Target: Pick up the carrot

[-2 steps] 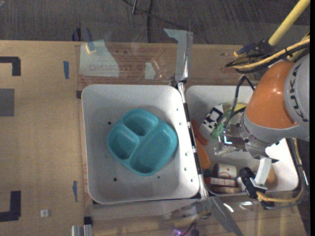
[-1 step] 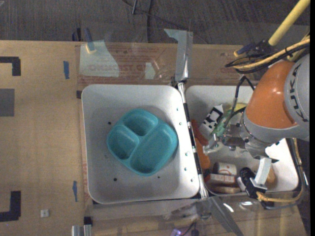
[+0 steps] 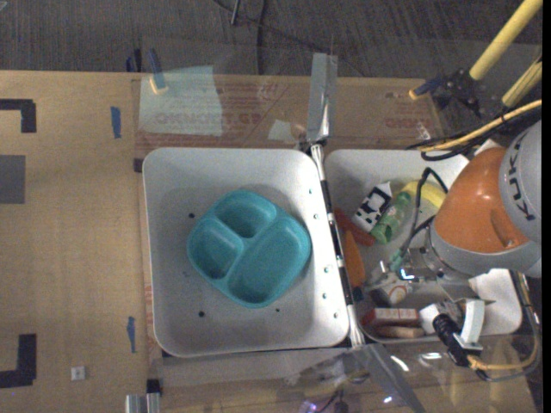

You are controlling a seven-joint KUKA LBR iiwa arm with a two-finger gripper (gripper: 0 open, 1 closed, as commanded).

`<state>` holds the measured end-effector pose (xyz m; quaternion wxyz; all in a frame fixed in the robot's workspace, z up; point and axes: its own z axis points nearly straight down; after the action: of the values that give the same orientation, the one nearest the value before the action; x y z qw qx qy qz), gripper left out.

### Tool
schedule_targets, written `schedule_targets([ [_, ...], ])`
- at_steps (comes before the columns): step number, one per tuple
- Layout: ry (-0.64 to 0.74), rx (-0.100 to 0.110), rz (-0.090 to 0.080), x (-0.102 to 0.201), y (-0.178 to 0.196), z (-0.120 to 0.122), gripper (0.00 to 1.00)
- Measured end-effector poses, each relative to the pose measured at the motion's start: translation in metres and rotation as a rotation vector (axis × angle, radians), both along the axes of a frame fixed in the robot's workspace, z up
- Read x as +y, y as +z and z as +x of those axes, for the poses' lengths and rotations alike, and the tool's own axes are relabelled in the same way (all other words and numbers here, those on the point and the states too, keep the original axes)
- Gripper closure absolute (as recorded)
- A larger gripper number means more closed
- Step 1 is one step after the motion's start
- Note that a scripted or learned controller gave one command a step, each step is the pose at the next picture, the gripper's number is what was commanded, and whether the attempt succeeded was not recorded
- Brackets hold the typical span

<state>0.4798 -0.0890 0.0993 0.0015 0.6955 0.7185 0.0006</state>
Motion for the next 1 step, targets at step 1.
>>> schedule_targets([
  [1, -0.001, -0.015, -0.002, 0.0, 0.0122, 0.0048, 1.0],
])
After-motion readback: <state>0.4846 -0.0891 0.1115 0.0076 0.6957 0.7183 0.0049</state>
